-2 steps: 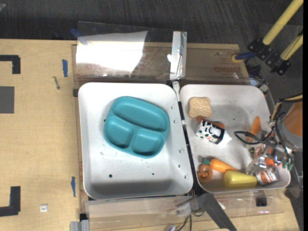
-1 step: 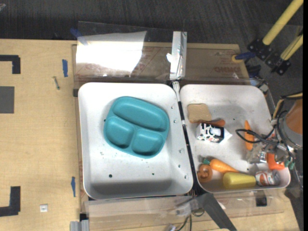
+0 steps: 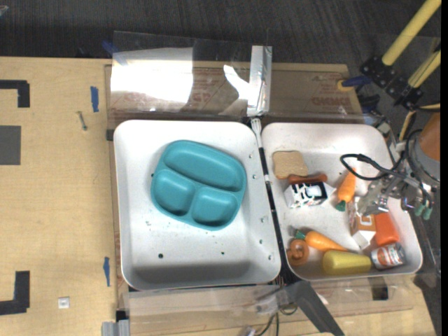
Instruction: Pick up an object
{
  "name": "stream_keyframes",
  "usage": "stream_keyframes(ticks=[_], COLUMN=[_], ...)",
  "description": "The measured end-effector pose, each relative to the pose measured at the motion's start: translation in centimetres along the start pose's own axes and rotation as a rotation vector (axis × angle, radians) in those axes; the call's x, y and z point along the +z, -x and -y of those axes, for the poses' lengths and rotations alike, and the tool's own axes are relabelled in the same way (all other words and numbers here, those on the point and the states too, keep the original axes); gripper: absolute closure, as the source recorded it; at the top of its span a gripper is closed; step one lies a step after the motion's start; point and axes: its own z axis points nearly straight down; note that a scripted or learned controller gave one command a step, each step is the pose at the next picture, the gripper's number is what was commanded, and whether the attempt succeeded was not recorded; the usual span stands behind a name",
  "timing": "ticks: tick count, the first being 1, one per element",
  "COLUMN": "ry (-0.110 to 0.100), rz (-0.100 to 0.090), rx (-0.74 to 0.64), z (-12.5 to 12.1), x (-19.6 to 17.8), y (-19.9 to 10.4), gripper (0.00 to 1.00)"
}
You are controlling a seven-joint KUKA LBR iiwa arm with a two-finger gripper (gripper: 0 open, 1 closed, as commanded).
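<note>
Closest to us sat that yellow bottle [image 3: 346,262], and we couldn't tell the gripper [image 3: 369,208] state, so crowded toys probably risked a miss.

A teal three-compartment plastic tray [image 3: 198,183] is seen lying in the left white bin [image 3: 133,250]. In the right white bin [image 3: 318,135], a tan slice of toy bread [image 3: 290,164], a black-and-white toy block [image 3: 307,194], an orange toy carrot [image 3: 325,241], a yellow cylinder [image 3: 346,262] and an orange-capped bottle [image 3: 385,231] are scattered. The metal gripper [image 3: 369,205] is lowered among the objects at the bin's right side, just beside the bottle.
</note>
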Motion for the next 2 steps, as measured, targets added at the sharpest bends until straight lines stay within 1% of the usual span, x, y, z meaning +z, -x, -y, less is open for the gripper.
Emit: stream_keyframes(ticks=[1, 2], ry=[-0.001, 0.003], rz=[-0.006, 0.038], rx=[0.002, 0.038], z=[0.1, 3.0], x=[0.3, 6.4], y=[-0.1, 1.8], gripper=[0.0, 0.0])
